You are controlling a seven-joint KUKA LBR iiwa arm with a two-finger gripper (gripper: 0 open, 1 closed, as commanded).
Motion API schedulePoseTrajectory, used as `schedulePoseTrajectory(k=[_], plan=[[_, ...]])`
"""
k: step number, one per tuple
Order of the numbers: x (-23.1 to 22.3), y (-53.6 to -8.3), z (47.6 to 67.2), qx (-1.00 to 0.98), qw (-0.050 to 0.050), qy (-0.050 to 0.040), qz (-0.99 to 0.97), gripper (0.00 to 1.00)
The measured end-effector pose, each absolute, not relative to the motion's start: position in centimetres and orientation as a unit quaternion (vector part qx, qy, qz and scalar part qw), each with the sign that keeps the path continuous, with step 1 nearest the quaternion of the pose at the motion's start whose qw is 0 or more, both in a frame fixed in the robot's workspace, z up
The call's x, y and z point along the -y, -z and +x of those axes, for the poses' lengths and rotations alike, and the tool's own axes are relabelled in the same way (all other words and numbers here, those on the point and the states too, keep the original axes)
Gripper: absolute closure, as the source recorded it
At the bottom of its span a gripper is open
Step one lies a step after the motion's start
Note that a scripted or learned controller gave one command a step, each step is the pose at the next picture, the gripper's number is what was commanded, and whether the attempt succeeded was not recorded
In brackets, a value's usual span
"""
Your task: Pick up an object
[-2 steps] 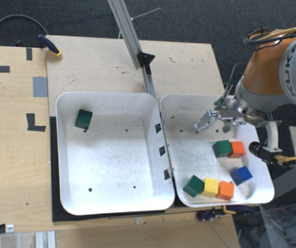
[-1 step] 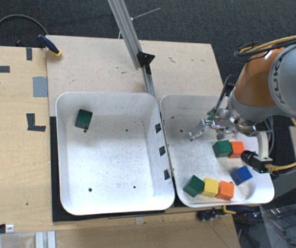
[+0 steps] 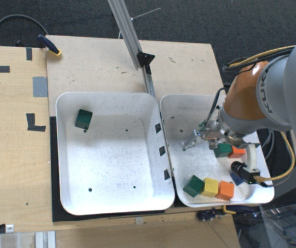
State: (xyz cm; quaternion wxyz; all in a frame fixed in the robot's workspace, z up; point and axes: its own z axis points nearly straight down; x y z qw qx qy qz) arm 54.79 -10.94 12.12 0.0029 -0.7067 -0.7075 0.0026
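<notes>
The grey arm [image 3: 271, 94], with its orange band, is reaching in from the right over the right bin [image 3: 176, 107]. Its jaws are hanging above the middle of that bin, around [image 3: 199, 137], with thin metal fingers [image 3: 189, 144] pointing down and to the left toward bare bin floor. Whether the jaws are spread or pressed together is not something the slanted view is settling; the fingers are too small and blurred to judge, and nothing is visibly sitting between them.

Just beside the jaws, to their right, a small green block [image 3: 222, 150] and an orange piece [image 3: 238, 151] are lying touching each other, partly under the wrist hardware. Near the front wall of the same bin, a row of three blocks is sitting side by side: a dark green block [image 3: 193, 185], a yellow block [image 3: 210, 187] and an orange block [image 3: 226, 190], each touching its neighbour. This row is lying well below the jaws in the view, apart from them. A dark blue item [image 3: 236, 177] is showing just behind the orange block, beside a black cable end.

In the left bin [image 3: 65, 138], a lone dark green cube [image 3: 83, 119] is resting near the back left corner, well apart from the jaws. Both bins are sitting on the table [image 3: 86, 61], whose surface is carrying grey tape patches on the left.
</notes>
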Motion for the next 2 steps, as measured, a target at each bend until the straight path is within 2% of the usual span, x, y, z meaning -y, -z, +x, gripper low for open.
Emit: schedulePoseTrajectory(k=[1, 2], plan=[[10.9, -13.4, 54.9, 0.708, 0.002, -0.0008, -0.706, 1.0], [10.9, -19.5, 55.6, 0.708, -0.002, 0.0016, -0.706, 1.0]])
